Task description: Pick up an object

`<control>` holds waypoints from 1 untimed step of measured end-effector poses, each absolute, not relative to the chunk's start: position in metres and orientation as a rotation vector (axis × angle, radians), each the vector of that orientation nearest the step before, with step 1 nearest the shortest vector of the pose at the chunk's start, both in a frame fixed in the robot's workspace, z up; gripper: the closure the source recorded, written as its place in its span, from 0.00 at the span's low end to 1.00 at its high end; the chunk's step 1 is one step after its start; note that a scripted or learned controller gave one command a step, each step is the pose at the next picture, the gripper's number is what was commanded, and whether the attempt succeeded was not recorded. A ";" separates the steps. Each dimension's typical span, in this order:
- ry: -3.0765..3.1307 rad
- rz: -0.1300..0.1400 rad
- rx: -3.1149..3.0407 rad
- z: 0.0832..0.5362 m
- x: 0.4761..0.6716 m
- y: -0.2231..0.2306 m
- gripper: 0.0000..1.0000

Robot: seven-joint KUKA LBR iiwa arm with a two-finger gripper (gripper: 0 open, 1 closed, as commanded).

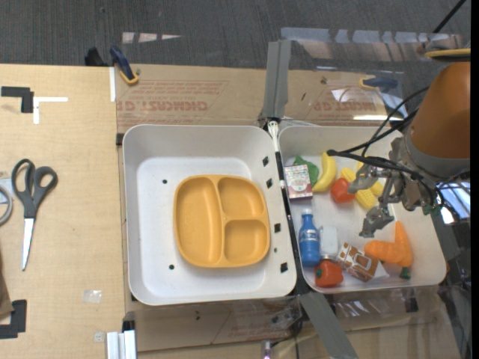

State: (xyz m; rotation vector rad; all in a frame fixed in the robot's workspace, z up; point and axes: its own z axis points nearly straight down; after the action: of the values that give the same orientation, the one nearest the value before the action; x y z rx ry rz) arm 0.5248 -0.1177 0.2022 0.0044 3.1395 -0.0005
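The light wooden bench carries two shallow white plastic bins side by side so that stock and a sorting surface sit within one reach. The left white bin holds a yellow three-compartment plastic plate, laid flat at its centre. The right white bin holds all the candidate objects, clustered loosely so that several lie touching.

The grey arm with its orange band enters from the right and hangs over that right bin. The two-finger metal gripper points down with its fingers spread, nothing between them; no object is held.

Nearest it lies an orange toy carrot, just below the fingertips and the likeliest target. Near it lie a yellow toy banana, a blue plastic bottle, a small brown carton and a red toy tomato.

Black-handled scissors lie well apart on the bench.
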 end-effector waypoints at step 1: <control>2.981 -0.001 0.975 0.094 0.567 -0.128 0.00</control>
State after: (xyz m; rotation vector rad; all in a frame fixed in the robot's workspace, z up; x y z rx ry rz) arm 0.5671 -0.1277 0.0941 0.9755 2.9808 -0.0006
